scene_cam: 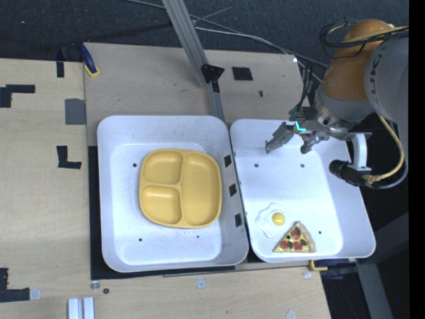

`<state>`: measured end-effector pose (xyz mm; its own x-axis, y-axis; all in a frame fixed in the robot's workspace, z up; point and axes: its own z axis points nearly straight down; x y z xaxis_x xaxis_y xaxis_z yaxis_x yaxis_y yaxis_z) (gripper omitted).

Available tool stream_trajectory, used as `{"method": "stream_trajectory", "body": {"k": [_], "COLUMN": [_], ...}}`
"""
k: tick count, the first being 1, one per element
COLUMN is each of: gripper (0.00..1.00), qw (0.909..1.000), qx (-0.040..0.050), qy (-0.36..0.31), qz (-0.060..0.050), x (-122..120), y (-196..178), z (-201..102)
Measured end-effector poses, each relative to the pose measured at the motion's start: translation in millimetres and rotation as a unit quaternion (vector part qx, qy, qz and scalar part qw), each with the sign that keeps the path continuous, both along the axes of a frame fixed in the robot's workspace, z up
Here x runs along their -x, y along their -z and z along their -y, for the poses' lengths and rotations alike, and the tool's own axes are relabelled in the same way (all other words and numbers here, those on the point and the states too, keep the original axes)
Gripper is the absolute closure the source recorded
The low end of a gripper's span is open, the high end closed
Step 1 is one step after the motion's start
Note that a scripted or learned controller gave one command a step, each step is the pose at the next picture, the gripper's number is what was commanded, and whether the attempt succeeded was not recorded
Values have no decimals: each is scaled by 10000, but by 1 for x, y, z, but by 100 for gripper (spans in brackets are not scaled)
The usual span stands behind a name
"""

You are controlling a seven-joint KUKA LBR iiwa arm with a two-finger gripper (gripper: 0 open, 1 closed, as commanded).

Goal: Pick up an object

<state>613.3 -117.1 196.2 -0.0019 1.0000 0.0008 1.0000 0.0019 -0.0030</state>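
A fried egg toy (271, 219) and a pizza slice toy (295, 238) lie close together at the near end of the right bin (332, 191). A yellow divided plate (180, 187) rests in the middle of the left bin (119, 178). My gripper (291, 143) hangs over the far end of the right bin, well away from the egg and pizza. Its two dark fingers (275, 140) are spread apart with nothing between them.
A slanted metal pole (189, 38) rises behind the bins, and cables run near the arm's wrist (372, 171) at the right. Black tape marks dot the wooden bench (40, 151).
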Motion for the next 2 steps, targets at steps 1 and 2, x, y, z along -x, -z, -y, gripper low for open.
{"method": "stream_trajectory", "body": {"k": [1, 2], "gripper": [0, 0], "qw": [10000, 10000], "qx": [1, 7], "qy": [-1, 0], "qz": [6, -13], "x": [0, 2], "y": [-1, 43], "z": [0, -2]}}
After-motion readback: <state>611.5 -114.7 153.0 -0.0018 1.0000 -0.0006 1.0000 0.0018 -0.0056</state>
